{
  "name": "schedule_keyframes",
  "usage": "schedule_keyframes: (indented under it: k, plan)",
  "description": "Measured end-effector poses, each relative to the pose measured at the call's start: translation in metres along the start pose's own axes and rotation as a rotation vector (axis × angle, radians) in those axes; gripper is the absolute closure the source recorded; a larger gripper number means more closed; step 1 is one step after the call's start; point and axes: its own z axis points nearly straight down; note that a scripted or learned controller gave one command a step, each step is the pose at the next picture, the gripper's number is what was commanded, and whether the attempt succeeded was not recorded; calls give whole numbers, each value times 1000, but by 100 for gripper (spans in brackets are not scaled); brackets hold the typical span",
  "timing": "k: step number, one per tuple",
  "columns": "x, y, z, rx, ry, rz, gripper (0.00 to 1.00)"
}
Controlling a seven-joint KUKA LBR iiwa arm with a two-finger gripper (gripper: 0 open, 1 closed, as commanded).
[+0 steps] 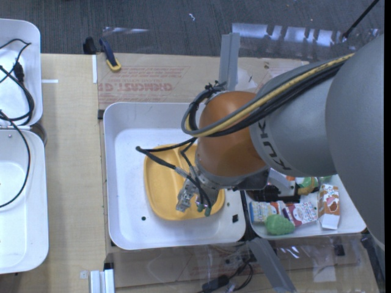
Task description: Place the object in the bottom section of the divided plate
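Yellow divided plate (160, 185), long axis near-vertical, under hand (190, 198)

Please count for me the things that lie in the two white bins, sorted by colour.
Yellow: 1, divided plate in the left bin
Green: 1, round object in the right bin
White with red print: 2, packets
Total: 4 that I can tell apart; the arm hides the rest.

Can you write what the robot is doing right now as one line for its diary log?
arm: over left bin | gripper: above yellow divided plate, lower part | grasp: cannot tell | right bin: food packets, green item
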Motion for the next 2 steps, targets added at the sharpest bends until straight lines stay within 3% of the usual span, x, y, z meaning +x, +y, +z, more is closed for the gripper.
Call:
schedule_keyframes:
  k: [1,2]
  plan:
    - [0,0,0,0,0,-1,0]
    - [-20,-45,60,-2,-2,-85,0]
